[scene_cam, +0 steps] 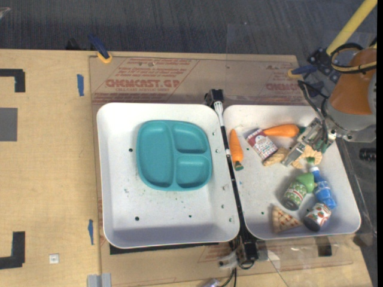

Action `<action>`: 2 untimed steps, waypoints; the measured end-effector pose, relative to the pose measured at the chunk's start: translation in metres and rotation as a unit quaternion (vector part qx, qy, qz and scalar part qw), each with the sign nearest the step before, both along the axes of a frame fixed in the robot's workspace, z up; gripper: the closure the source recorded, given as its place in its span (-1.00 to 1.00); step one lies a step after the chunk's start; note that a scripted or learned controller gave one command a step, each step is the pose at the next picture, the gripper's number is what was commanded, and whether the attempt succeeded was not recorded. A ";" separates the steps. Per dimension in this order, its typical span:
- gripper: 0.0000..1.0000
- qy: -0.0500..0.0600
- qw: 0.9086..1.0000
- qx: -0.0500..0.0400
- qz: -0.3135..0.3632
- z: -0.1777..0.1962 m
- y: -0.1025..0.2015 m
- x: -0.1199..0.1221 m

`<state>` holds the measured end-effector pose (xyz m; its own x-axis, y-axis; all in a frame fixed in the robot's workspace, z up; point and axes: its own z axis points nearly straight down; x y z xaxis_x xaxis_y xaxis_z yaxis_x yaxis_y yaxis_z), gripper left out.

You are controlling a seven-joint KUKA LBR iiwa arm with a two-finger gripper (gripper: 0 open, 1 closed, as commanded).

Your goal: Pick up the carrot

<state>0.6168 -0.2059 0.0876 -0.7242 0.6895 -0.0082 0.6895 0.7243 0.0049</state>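
Note:
Two carrots lie in the right bin (347, 178). One carrot (236, 147) lies lengthwise against the bin's left wall, green stub toward the front. The other carrot (281, 130) lies crosswise near the back, beside a red-and-white packet (260, 143). My gripper (305, 144) hangs over the bin just right of this second carrot's tip, above a pale cracker-like piece (312, 155). It is open and nothing sits between its fingers. The arm with its orange band (350, 94) comes in from the right.
The left bin (114, 178) holds a teal divided plate (175, 155). At the front of the right bin are a green bottle (297, 190), a blue bottle (324, 192), a small can (317, 216) and a toy pizza slice (282, 219).

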 end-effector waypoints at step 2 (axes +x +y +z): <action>-1.00 0.001 0.967 0.002 -0.255 0.000 0.031 0.014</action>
